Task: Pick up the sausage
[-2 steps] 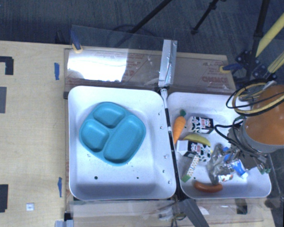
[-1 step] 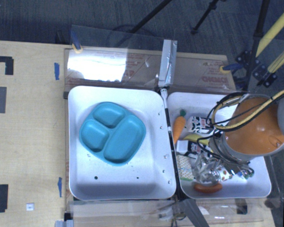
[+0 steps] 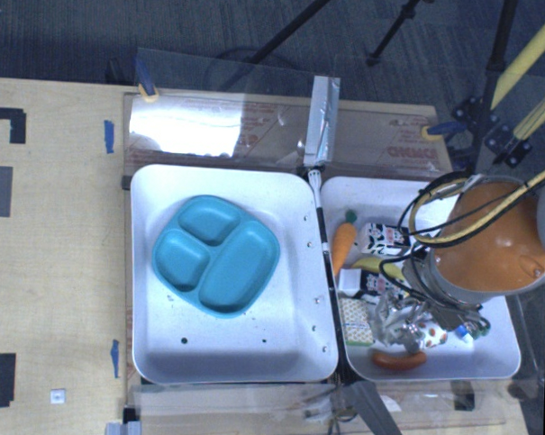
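Note:
The sausage [image 3: 398, 359], a short reddish-brown link, lies near the front edge of the right bin [image 3: 501, 357]. My gripper [image 3: 401, 324] hangs low in that bin, just behind the sausage, its metal fingers among small cluttered items. The orange band of the arm [image 3: 488, 244] looms above it and hides the bin's middle. Nothing shows clearly between the fingers.
A carrot [image 3: 341, 247] lies along the right bin's left wall, with a black-and-white packet [image 3: 380, 237] and other small packets beside it. The left bin [image 3: 150, 333] holds a blue three-compartment plate [image 3: 217, 253]. Cables loop over the arm.

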Robot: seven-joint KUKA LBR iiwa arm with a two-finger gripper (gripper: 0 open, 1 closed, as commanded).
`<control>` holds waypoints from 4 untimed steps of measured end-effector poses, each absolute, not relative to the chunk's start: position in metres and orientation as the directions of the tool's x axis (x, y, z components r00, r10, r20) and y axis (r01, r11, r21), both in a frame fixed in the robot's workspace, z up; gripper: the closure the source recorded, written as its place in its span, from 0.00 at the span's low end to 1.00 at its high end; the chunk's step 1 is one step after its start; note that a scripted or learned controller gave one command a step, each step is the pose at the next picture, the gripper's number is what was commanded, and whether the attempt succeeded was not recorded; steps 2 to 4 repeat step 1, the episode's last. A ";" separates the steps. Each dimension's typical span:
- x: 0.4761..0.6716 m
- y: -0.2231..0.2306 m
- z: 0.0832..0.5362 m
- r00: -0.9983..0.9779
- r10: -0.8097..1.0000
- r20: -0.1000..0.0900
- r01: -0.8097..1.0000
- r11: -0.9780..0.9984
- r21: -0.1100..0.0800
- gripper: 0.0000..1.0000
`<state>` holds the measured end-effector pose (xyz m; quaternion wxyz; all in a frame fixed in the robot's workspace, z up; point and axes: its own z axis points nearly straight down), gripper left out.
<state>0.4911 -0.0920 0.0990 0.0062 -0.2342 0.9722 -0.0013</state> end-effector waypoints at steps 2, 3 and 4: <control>0.508 -0.125 0.088 -0.998 0.066 -0.006 0.066 0.998 0.002 1.00; 0.508 -0.125 0.088 -0.998 0.066 -0.006 0.066 0.998 0.002 1.00; 0.508 -0.125 0.088 -0.998 0.066 -0.006 0.066 0.998 0.002 1.00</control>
